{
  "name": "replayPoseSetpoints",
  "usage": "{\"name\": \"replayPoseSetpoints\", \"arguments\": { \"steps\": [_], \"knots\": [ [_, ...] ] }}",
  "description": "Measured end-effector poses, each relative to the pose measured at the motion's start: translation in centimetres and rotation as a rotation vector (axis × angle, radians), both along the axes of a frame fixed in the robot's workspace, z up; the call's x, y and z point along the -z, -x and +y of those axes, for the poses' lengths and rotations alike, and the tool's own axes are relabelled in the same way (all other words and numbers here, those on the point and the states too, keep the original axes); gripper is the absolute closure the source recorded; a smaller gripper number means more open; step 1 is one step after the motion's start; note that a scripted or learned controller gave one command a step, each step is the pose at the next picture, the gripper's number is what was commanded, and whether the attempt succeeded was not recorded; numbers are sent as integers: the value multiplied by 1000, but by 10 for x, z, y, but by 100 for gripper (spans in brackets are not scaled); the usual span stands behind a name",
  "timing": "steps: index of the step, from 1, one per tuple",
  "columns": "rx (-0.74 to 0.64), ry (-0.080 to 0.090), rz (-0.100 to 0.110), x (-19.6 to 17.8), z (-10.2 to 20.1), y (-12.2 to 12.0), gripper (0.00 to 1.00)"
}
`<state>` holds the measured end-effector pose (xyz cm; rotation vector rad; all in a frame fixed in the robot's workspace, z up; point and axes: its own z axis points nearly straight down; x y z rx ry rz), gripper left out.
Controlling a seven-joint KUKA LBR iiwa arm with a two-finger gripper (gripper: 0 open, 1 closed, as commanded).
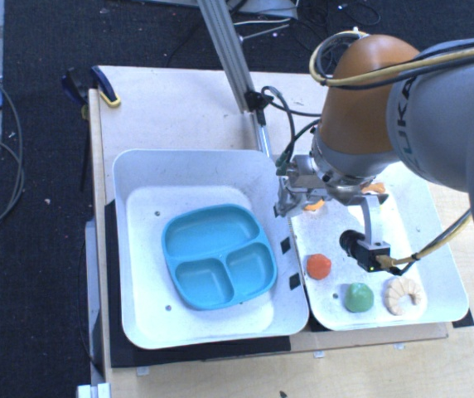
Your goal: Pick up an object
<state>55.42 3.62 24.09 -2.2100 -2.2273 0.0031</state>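
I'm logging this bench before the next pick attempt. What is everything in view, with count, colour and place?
bench: one, pale, under both bins
left bin: one, white
right bin: one, white, beside the left bin
tray: one, blue, three compartments, in the left bin
red ball: one, orange-red, right bin, near its left wall
green ball: one, green, right bin, near edge
shrimp-like piece: one, cream, right of the green ball
orange bits: two showing, right bin, partly hidden by the arm
clamp: one, black and yellow, bench's far left corner
rail: one, silver, slanting behind the bins
arm: one, grey, orange band
tool: one, over the seam between the bins
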Motion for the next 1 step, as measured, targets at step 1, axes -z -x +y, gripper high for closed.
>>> {"name": "replayPoseSetpoints", "arguments": {
  "steps": [1],
  "knots": [
    [0,0,-1,-3,56,25,100]
  ]
}}
